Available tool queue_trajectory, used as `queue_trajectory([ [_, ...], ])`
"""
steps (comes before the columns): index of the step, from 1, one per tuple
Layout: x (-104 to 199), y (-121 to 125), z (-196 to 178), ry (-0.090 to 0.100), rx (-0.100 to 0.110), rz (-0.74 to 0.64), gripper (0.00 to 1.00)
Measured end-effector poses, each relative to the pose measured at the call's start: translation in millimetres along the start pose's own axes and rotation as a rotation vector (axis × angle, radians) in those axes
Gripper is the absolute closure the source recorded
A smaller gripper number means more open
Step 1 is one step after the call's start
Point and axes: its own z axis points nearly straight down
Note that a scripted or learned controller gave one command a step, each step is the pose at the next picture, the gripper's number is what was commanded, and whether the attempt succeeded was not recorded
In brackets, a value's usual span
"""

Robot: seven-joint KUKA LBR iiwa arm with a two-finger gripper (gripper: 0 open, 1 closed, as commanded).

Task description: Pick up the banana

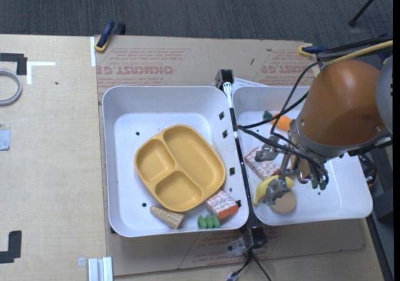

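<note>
Down in the right bin (350, 208), my gripper (275, 190) sits low over the front-left part of the floor, hanging below the orange band (344, 102) of my arm, which bulks large over that bin's middle and hides much of it. My fingers come down right at the banana (265, 186), a small yellow curved piece lying close to the wall shared with the left bin; the metal of the tool overlaps the banana's right end, so I appear to be touching it. Whether my fingers are spread or pressed together I cannot tell, as cables and the wrist body crowd that spot, and I cannot see the banana clearly between them. Just in front of the banana and touching or nearly touching it lies a round tan disc (283, 203), partly under my tool. Behind the banana, near the dividing wall, sits a small pink-and-white box (258, 161), and farther back an orange item (282, 123) and a bit of green (267, 114) peek out beside my arm. Across the wall, the left bin (119, 148) bears a yellow divided plate (180, 166) at its middle, with a wafer cone (167, 216), a green item (209, 221) and a small red-and-white box (222, 204) along its front edge.
</note>
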Motion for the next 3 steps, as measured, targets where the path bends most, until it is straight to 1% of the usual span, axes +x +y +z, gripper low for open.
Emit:
queue_trajectory([
  [1, -17.0, -5.9, -0.1, -0.003, 0.0, -0.491, 0.0],
  [2, -10.3, 10.3, -0.2, -0.003, 0.0, -0.854, 0.0],
  [3, -7.8, 9.9, -0.3, -0.004, 0.0, -1.225, 0.0],
])
